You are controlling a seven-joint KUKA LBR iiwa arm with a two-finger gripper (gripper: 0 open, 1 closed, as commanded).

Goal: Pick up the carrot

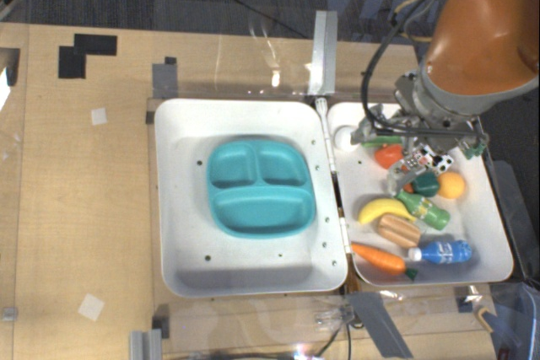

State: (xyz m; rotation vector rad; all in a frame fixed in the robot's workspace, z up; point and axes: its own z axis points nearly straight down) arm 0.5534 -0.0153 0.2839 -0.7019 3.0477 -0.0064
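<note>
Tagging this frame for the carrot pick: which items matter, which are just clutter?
In the job:
carrot, near the front edge of the right bin
end effector, over the back of that bin

Just lying about:
banana
hot dog
blue bottle
green bottle
orange fruit
red item
teal divided plate in the left bin

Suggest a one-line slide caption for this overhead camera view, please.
Claw hovers over the right bin's toy food while the carrot lies at its near edge; a teal tray sits in the left bin.
</note>
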